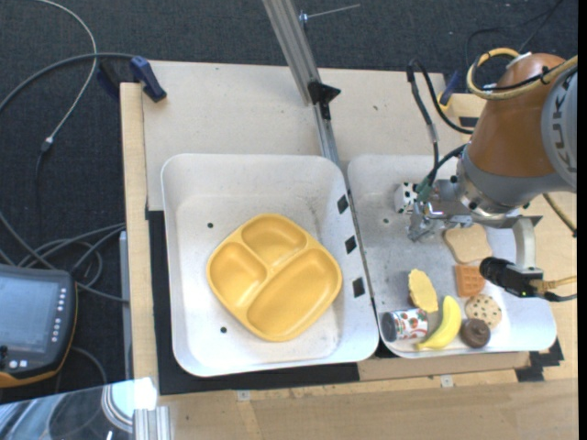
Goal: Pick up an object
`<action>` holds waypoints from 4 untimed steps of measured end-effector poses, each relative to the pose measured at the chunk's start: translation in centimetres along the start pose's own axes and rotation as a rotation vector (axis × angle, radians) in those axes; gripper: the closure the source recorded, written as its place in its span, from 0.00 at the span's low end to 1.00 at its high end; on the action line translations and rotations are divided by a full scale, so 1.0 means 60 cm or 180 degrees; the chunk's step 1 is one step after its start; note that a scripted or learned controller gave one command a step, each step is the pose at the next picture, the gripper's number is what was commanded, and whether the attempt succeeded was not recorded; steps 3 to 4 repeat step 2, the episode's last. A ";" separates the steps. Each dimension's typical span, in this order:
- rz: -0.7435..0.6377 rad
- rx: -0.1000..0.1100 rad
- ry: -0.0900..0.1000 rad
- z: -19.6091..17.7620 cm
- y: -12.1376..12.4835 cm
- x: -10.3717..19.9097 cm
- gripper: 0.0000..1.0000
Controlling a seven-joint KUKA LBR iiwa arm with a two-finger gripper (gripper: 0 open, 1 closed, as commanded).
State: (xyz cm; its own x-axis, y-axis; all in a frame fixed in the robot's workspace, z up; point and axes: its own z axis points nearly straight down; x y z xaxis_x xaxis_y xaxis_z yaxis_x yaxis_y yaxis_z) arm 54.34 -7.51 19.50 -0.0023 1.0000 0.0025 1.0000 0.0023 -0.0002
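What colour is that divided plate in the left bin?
Yellow; the three-compartment plastic plate shows best in the camera view.

A robot lab, not a home or a kitchen. Shown by a big grey and orange robot arm [514, 145] reaching over a plain wooden bench [229, 108] with two white bins [183, 209] side by side, a metal pole [293, 44] clamped at the back, and loose black cables [55, 71] lying on dark carpet [183, 16]. Shown too by a control pad with a screen [32, 319] on the floor at the left, and by toy food like a banana [445, 324] and a yellow plate [273, 276] instead of real meals.
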 end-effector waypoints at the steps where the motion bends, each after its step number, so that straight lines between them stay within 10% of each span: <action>1: 0.0001 0.0011 0.0000 0.004 -0.034 0.032 1.00; 4: 0.0003 0.0013 -0.0001 0.004 -0.074 0.061 1.00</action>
